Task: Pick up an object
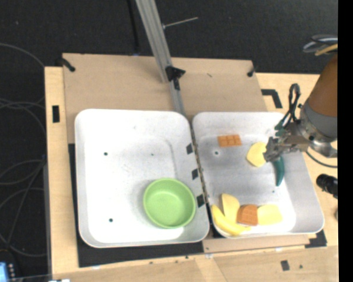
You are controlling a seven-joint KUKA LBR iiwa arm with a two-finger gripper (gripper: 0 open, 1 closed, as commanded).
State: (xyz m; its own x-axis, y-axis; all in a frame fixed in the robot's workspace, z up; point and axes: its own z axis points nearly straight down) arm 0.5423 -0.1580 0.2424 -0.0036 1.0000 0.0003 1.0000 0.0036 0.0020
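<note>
The gripper [273, 150] hangs low over the right bin [241, 184], near its right side, with the grey arm and its orange band [326, 96] reaching in from the right. A pale yellow piece [255, 155] lies right against the gripper's left side. Just below the gripper is a slim teal object [279, 171]; I cannot tell whether it is held or lying on the bin floor. A small orange block [229, 140] sits further left in the same bin.
At the right bin's front edge lie yellow banana-like pieces [228, 216], an orange block [247, 215] and another yellow piece [270, 214]. A green bowl [169, 202] stands at the front of the left bin [117, 157]. A metal pole [156, 37] rises behind the bins.
</note>
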